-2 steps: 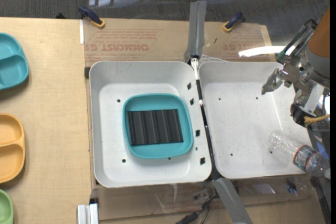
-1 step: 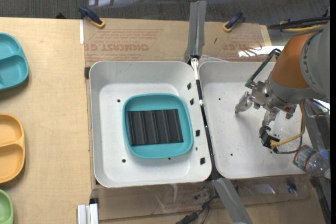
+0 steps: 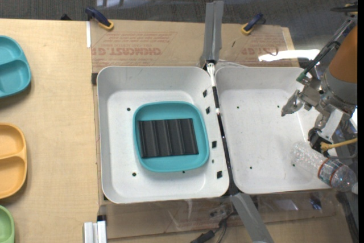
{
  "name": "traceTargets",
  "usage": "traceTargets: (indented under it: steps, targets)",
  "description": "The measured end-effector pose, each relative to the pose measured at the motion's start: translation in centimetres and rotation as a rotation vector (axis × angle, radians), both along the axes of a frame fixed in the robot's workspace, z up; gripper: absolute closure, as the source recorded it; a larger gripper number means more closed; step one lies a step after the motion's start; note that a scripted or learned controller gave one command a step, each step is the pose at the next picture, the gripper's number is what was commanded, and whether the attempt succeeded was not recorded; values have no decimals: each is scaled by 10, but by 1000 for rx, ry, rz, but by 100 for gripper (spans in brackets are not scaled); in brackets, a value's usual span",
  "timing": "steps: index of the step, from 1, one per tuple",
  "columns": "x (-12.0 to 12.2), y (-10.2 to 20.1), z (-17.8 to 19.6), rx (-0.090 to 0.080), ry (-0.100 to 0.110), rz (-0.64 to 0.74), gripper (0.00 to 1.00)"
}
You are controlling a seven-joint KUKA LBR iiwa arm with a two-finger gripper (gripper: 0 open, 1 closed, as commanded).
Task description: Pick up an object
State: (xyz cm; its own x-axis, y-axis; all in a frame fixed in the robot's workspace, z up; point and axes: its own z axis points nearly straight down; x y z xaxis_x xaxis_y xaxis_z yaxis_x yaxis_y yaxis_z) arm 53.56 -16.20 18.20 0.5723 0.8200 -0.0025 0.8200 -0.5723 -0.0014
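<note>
Reaching in from the right edge of the frame, the arm (image 3: 341,74) is cut off there, and its gripper (image 3: 297,101) hangs over the right bin (image 3: 250,122); whether the gripper is apart or together cannot be told. A clear plastic bottle (image 3: 323,165) lies tilted at the right bin's lower right corner, hard to make out against the white and partly past the rim. The left bin (image 3: 116,122) holds a teal tray (image 3: 170,163) with a dark ribbed insert (image 3: 168,138). Cardboard (image 3: 136,45) behind the bins carries red print, upside down and only partly legible. At the left edge, teal (image 3: 11,72), orange (image 3: 10,159) and green (image 3: 4,226) plates are cut off.
</note>
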Motion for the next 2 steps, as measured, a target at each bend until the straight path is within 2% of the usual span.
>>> traceTargets:
  steps: [1, 2]
  targets:
    - [-9, -37, -3, 0, 1, 0, 0]
    - [-59, -41, -84, 12, 6, 60, 0]
